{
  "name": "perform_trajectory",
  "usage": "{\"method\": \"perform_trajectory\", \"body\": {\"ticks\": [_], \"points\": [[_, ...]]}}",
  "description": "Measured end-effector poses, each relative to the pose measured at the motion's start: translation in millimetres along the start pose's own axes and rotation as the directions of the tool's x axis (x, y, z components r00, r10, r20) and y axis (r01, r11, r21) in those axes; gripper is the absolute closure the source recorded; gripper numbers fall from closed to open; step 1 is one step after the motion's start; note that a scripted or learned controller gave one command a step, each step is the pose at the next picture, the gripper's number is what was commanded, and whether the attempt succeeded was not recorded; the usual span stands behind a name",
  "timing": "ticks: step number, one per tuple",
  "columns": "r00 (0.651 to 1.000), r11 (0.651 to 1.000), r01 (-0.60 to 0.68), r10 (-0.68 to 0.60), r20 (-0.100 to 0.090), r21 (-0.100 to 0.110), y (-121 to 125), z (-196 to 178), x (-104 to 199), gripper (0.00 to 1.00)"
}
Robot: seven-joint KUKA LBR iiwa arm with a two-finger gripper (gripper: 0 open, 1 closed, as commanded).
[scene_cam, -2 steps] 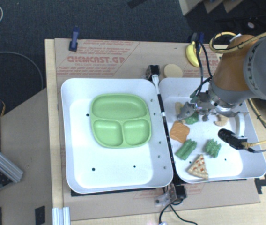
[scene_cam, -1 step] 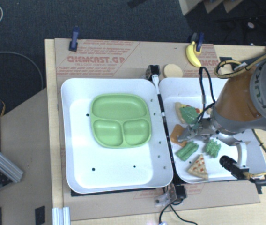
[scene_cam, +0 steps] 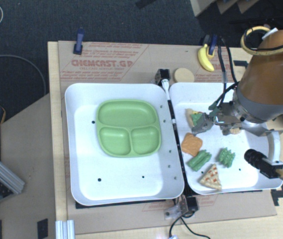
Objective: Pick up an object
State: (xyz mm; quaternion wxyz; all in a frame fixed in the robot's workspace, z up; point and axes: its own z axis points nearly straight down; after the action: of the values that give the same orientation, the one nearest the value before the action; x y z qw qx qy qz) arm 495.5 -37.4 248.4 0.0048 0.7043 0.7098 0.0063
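the grey two-finger hand (scene_cam: 205, 123) hovers in the right white plastic bin (scene_cam: 241, 183) beside a green toy (scene_cam: 195, 117); whether its fingers are apart, i cannot tell.

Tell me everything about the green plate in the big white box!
The green plate is pale green, looks like smooth plastic, and has rounded corners. It is split into three sections: one wide section at the back and two smaller ones in front. It lies flat in the left bin, a bit toward the back, resting on the bin's white floor. Nothing sits in it, and nothing else touches it.
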Motion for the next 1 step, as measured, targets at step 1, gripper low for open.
{"method": "perform_trajectory", "body": {"ticks": [1], "points": [[1.000,1.000,-0.012,0.012,0.001,0.023,-10.6,66.9,-30.2,0.00]]}}
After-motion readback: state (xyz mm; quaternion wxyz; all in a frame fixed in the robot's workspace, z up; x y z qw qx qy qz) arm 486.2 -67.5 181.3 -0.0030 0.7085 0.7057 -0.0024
